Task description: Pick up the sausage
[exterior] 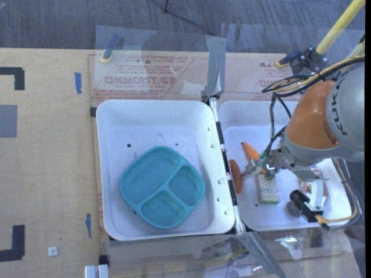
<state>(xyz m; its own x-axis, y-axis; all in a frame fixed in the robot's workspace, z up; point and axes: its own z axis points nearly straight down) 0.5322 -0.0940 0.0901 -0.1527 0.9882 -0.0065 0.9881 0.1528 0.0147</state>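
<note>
The sausage (235, 176), reddish-brown and short, lies in the right bin (255, 216) close against its left wall. My gripper (255, 168) hangs low over the bin just to the right of the sausage, between it and a pale speckled sponge (267, 189). Nothing shows as held in the gripper. The grey arm with its orange band (310, 120) reaches in from the right and covers the bin's right part.
An orange carrot (250, 151) lies just above the gripper in the right bin. The sponge lies below it. A teal divided plate (163, 186) sits in the left bin (116, 126). The bins' shared wall (223, 161) runs right beside the sausage.
</note>
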